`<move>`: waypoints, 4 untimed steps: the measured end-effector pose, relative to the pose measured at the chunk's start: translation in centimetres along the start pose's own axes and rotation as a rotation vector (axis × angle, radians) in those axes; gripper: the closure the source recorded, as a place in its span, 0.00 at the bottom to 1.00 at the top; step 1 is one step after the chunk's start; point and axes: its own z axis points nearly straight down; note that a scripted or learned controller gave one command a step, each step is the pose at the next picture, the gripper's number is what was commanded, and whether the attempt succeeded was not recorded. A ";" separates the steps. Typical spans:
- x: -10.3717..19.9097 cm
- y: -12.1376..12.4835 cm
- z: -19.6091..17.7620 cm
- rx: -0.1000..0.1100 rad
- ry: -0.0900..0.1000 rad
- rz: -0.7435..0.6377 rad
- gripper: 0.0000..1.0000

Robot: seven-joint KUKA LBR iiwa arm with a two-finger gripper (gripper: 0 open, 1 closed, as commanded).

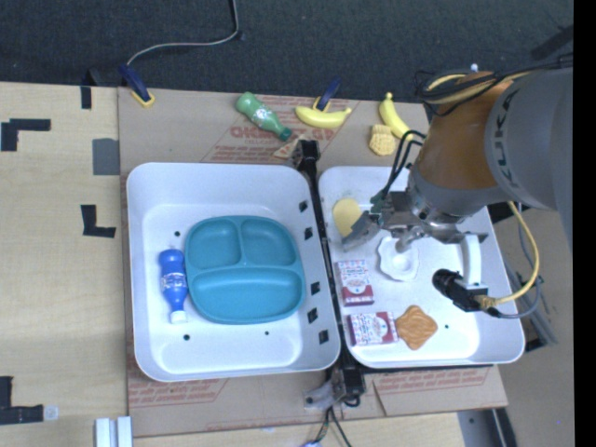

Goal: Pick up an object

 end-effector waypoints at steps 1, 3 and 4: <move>0.0 3.9 0.0 -0.001 0.000 0.000 0.00; 0.4 -1.0 0.0 0.000 0.000 0.000 0.00; 0.5 3.4 0.0 -0.001 0.000 -0.001 0.00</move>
